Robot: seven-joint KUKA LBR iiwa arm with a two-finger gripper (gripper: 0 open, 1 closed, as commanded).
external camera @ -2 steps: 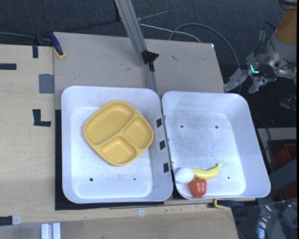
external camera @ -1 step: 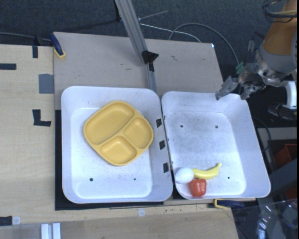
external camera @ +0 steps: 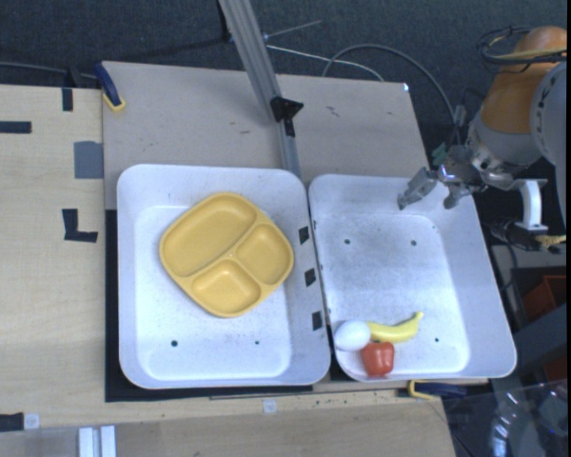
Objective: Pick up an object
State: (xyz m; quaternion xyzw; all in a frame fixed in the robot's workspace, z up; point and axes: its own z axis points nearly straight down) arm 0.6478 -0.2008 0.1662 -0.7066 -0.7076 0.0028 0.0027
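Bench with two shallow white bins, seen from above.
We see the light wooden bench [external camera: 219,122] bearing the left bin [external camera: 133,284] and the right bin [external camera: 476,284] side by side, their inner rims touching along the middle.

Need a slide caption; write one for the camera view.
Gripper open above right bin; banana, egg, red pepper in its near corner.
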